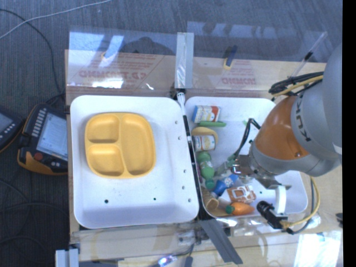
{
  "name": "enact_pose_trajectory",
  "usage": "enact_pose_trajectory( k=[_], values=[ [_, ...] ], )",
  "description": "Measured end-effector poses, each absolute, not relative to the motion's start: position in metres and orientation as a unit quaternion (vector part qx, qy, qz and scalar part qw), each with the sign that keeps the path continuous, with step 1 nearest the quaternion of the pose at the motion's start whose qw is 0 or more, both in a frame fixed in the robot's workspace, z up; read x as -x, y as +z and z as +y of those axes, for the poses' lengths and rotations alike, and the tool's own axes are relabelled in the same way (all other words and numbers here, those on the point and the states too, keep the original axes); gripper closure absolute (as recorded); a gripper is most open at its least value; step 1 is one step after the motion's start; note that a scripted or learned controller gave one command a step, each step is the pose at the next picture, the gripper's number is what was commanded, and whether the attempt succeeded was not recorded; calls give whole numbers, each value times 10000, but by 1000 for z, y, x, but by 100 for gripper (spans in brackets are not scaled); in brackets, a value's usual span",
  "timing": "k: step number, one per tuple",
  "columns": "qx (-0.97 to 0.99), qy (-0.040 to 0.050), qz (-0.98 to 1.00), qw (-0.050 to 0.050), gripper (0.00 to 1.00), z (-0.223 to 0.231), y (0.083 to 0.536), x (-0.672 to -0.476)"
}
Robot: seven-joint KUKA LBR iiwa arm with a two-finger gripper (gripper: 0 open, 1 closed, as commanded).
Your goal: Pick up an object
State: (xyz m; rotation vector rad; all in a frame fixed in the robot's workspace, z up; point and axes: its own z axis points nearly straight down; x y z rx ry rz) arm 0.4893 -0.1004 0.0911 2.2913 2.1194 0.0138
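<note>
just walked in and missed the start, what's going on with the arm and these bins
The grey and orange arm reaches in from the right and is down over the right bin, which holds a clutter of small items: a little carton, a jar, green pieces and an orange carrot-like toy. Its gripper sits among them, with no item visibly lifted. The left bin holds a yellow divided plate.

Bright even overhead light, glare on clear panels (128, 60), slightly soft focus
</note>
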Motion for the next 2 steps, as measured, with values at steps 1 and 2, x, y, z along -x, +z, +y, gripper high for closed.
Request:
enact_pose_trajectory(
  k=[1, 2],
  values=[
    [-7385, 31, 6742, 68, 0, -100, 91, -492],
    [-7379, 55, 6749, 68, 100, -98, 100, -494]
  ],
)
